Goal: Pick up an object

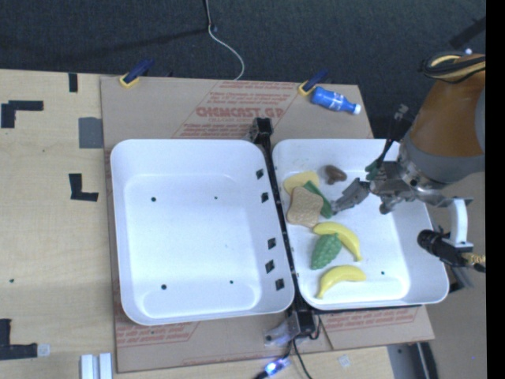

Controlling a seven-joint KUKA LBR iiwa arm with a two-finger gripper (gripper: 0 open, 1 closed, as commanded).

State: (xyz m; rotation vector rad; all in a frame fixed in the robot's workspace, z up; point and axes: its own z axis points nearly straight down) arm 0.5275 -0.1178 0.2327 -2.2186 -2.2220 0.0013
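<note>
- The dark two-finger tool [345,202] reaches into the shallow white right bin [394,290], its tip near the tan bread-like slice [304,208].
- How far it is open I cannot tell (the tip is blurred), and nothing seems to be held.
- Just below lie two yellow plastic bananas [341,236] [341,277] and a green leafy toy [324,250].
- The shallow white left bin [134,290] sits alongside on the tabletop [47,227].

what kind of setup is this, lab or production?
Likely a robot grasping lab rig, not production: two white bins clipped to a cardboard sheet, toy food like a plastic banana as test objects, and the gripper reaching into the right bin.
</note>
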